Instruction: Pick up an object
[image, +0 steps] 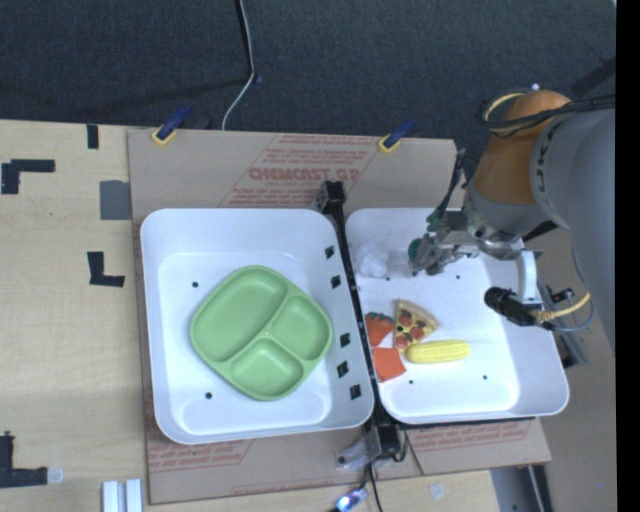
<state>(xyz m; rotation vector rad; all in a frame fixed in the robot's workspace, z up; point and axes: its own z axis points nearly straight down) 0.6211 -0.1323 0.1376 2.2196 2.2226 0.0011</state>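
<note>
White bin (520, 390): right of two on the table, holds the toy food.
Pincer (432, 252): hovers over the bin's upper half; spread cannot be told.
Pizza slice (412, 322): just below the pincer, nearest target.
Corn cob (438, 352): lower still, long axis left-right.
Green tray (262, 332): left bin, well apart.

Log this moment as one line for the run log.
pincer: over right bin, upper part | holding: nothing seen | toys in right bin: pizza slice, corn cob | left bin: green divided plate
</note>
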